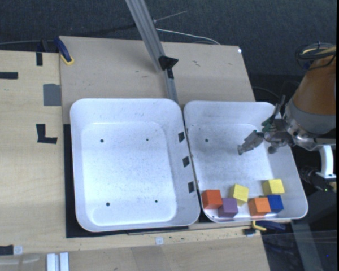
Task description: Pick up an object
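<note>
So the stuff to grab is a little pile of blocks sitting along the near edge of the right bin (246, 113). From left to right there's an orange block (212, 198), a purple block (229, 206) touching it, a yellow block (240, 192) just behind the purple one, then another orange block (260, 206) with a blue block (275, 202) right against it, and a second yellow block (273, 186) just behind those two.

The gripper (250, 145) hangs over the middle of that same bin, well apart from the blocks, with nothing between its fingers. Whether the jaws are spread or pressed together can't be told at this angle, it's just a dark blur. The arm (315, 103) comes in from the right, orange band showing.

The left bin (79, 112) sits right beside it, rims touching. A metal pole (147, 27) slants across the bench behind both bins.
</note>
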